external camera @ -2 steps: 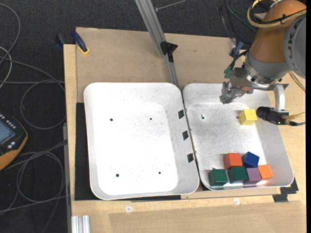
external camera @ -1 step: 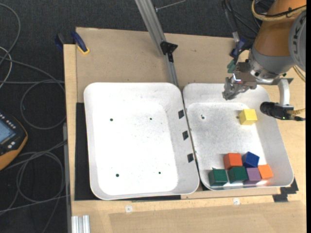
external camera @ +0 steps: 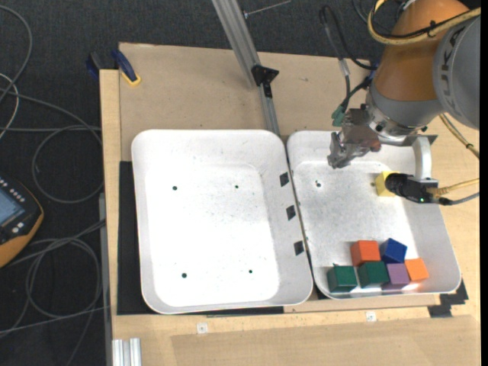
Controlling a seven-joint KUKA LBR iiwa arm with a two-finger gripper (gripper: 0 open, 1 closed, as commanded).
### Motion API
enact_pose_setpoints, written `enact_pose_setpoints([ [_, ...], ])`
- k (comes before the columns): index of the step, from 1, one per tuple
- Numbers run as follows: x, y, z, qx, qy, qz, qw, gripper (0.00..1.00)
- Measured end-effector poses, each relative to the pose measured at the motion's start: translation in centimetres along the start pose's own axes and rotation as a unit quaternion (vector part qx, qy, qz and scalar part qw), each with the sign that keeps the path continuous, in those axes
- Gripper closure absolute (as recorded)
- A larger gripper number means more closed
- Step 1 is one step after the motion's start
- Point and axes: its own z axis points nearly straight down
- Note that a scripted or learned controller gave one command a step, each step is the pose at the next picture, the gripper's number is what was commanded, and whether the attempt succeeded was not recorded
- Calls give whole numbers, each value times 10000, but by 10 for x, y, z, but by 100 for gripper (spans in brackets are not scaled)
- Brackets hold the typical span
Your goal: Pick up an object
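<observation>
Above right bin (external camera: 305, 204), hand (external camera: 339, 158) hangs downward.

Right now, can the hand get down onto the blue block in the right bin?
Probably yes. The hand hovers over the far end of the right bin, with bare bin floor between it and the blue block. Orange and purple blocks touch the blue one, so finger room looks tight.

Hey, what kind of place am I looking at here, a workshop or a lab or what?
Most likely a robotics lab: a robot arm reaches over a wooden bench with two white bins, coloured blocks sit in one, and loose cables trail across the carpet.
</observation>
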Motion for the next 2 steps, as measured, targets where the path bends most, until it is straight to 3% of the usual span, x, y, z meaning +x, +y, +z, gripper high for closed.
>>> enact_pose_setpoints([
  [2,101,-44,-12,4,2,-6,10000,100],
])
